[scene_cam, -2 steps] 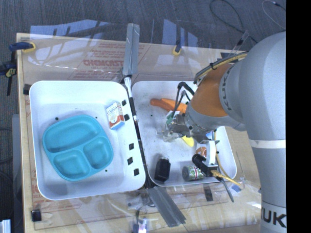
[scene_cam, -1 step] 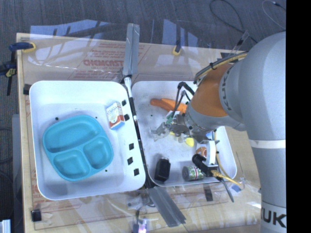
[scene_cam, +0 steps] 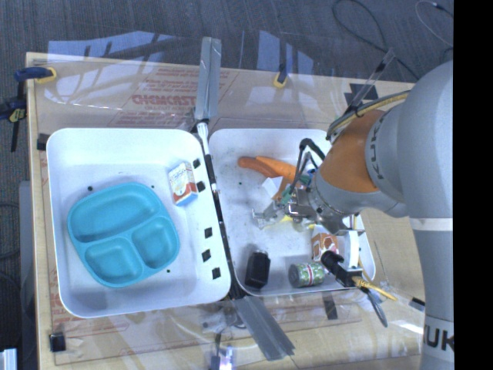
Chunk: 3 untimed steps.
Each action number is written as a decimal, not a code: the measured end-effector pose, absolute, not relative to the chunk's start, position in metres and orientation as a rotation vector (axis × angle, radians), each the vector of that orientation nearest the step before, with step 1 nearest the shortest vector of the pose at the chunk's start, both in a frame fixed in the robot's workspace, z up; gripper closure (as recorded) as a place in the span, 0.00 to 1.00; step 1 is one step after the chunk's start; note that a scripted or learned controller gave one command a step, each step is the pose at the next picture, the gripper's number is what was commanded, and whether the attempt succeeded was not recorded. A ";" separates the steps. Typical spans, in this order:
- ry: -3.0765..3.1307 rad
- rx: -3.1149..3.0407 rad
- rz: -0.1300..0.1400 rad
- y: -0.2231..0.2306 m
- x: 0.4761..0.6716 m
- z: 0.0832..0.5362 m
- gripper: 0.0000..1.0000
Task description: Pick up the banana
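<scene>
In the right bin (scene_cam: pixel 231 206), my gripper (scene_cam: pixel 267 213) hangs low over the middle of the floor, pointing left. A small patch of yellow (scene_cam: pixel 293 220) shows just under the gripper body; it may be the banana, and the arm hides the rest of it. The grey arm with its orange band (scene_cam: pixel 350 164) covers the right side of this bin.
An orange carrot (scene_cam: pixel 266 165) lies just behind the gripper. A black block (scene_cam: pixel 256 269), a green can (scene_cam: pixel 309 274) and a brown packet (scene_cam: pixel 324 245) sit along the front of the right bin. The left bin (scene_cam: pixel 62 149) holds a blue divided tray (scene_cam: pixel 123 233) and a small carton (scene_cam: pixel 182 183).
</scene>
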<state>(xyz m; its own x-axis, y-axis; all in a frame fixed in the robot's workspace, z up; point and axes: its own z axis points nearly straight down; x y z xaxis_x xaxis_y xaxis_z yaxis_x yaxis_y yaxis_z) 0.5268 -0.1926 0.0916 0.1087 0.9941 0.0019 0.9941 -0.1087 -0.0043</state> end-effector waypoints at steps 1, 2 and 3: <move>-2.094 -2.338 0.001 -0.188 0.560 0.092 0.00; -2.099 -2.329 0.004 -0.188 0.560 0.101 1.00; -2.099 -2.328 0.004 -0.187 0.560 0.101 0.00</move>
<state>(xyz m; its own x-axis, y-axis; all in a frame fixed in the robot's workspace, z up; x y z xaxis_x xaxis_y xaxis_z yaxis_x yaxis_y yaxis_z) 0.5595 -0.1875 0.1008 0.1031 0.9947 0.0024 0.9946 -0.1031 -0.0069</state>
